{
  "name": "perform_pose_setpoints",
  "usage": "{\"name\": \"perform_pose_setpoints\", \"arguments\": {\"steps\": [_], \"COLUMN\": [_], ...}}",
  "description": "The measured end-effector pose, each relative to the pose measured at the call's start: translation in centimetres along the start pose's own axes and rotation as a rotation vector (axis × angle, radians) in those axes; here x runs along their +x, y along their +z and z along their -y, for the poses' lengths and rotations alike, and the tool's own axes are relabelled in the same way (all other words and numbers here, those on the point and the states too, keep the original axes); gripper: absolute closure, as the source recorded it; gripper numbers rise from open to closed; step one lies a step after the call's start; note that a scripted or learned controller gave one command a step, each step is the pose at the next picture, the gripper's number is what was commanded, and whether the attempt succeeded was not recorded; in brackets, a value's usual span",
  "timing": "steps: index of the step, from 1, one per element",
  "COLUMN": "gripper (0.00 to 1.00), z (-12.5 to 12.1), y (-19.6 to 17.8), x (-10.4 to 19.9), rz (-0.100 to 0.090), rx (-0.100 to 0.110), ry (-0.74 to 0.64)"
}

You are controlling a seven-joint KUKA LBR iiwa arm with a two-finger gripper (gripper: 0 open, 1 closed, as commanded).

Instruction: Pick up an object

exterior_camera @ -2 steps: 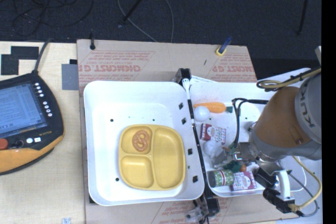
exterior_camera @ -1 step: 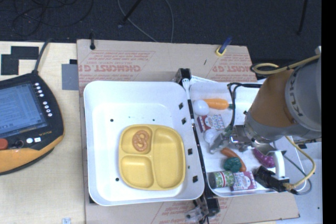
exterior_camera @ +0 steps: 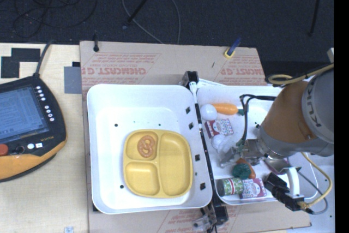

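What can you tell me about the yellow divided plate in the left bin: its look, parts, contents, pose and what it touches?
The yellow divided plate is a rounded-square tray, plastic by its look, with three compartments set off by raised ridges. It lies flat and right way up on the floor of the left bin, toward the front and right of it, with its right edge close to that bin's right wall. The back-left compartment holds a small brown pretzel-shaped piece.

Arm (exterior_camera: 297, 117) low (wrist downward)
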State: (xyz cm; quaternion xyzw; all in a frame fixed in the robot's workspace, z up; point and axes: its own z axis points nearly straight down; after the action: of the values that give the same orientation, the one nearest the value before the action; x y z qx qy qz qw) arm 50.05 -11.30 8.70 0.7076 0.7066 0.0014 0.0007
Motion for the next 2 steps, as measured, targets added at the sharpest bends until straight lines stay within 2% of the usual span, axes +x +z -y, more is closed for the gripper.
{"name": "perform_pose_setpoints", "arguments": {"steps": [2], "gripper": [0.0], "z": [2.2], "y": [0.0], "x": [-1.7], "rz": [-0.003], "rx": [0.0], "ry": [-0.001]}}
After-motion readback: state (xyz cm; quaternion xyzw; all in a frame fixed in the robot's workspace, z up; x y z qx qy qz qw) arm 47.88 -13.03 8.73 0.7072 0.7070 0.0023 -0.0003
